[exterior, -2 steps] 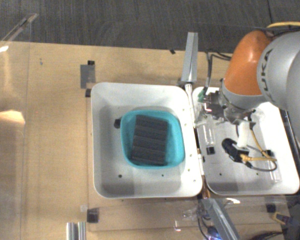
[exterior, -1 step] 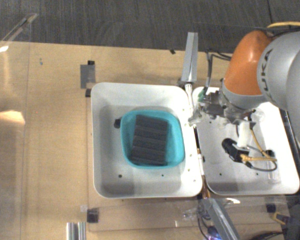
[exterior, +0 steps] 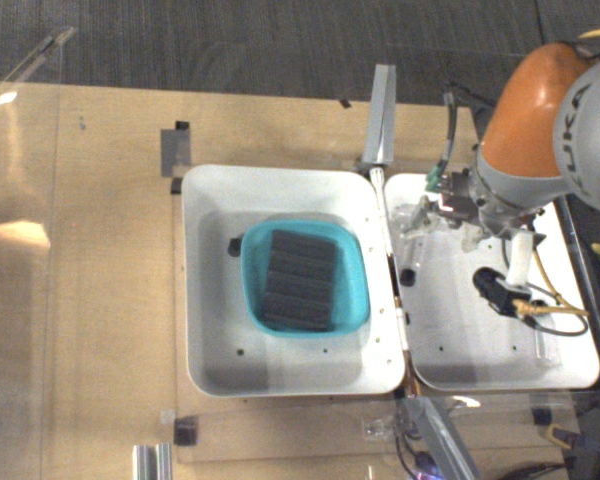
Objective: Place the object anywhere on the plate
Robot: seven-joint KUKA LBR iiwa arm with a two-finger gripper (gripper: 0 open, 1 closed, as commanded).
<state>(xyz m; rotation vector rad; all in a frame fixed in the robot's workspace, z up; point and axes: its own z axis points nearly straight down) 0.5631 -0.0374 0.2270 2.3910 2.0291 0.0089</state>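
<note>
One dark ribbed block (exterior: 299,278) lies on the turquoise plate (exterior: 354,268) in the left bin (exterior: 205,268), its long axis running nearly up-down in the camera view, slightly tilted. The gripper (exterior: 450,208) hangs over the right bin (exterior: 570,368), beside the plate; its opening cannot be told. Judging by this, placement looks done; retreat cleanly without disturbing the plate.
</note>
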